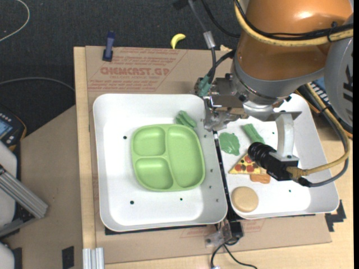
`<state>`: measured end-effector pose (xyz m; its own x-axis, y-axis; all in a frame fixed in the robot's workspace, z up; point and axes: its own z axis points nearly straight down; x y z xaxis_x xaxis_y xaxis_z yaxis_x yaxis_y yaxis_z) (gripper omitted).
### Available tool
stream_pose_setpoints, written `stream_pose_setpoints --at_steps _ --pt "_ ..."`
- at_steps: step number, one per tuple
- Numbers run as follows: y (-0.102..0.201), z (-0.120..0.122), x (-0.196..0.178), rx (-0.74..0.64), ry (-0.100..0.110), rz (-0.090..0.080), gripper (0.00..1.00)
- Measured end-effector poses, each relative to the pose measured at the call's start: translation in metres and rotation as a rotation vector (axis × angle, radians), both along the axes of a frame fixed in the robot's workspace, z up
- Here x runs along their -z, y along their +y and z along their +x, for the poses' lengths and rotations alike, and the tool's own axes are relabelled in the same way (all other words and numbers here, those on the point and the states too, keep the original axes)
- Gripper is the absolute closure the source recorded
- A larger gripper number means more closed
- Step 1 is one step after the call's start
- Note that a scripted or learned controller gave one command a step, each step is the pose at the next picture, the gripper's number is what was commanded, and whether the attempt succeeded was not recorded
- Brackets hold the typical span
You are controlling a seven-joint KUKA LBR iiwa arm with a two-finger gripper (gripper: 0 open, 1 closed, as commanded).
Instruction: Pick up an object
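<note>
The tool (213, 121) is hanging over the seam where the two shallow white bins are meeting, close to their far edges; whether it is apart or together I cannot tell, and nothing is showing clamped in it.

In the left white bin (109, 150), a small dark-green leafy toy piece (185, 118) is lying just beside the tool, near the bin's far right corner, touching the far right rim of a light-green three-compartment plastic plate (168, 157); the plate is sitting in the middle of that bin, turned at a slight angle.

In the right white bin (320, 167), a flat dark-green leaf-shaped toy (229, 143) is lying just below the tool against the bin's left edge; a slim green pod-shaped toy (252, 132) is lying tilted near it, toward the bin's middle; a toy pizza slice with red and yellow topping (249, 170) is resting nearer the front; a round tan biscuit-like disc (245, 199) is sitting at the front left corner.

The raised rims between the bins are standing directly under the tool, crowding both green pieces.

On the brown printed table (140, 72), a blue clip (108, 46) is lying near the far left corner; a small yellow curved piece (178, 40) is lying at the far edge.
</note>
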<state>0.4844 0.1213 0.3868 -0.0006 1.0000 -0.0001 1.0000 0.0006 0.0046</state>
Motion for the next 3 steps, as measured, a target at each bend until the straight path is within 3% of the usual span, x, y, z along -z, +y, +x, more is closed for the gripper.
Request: stream_pose_setpoints --at_steps 1,2,3 --pt "0.0 0.001 -0.01 0.0 -0.002 0.0 1.0" --pt "0.093 -0.008 0.085 -0.009 0.017 -0.002 1.0" --pt "0.047 0.043 0.143 0.007 0.012 -0.004 1.0"
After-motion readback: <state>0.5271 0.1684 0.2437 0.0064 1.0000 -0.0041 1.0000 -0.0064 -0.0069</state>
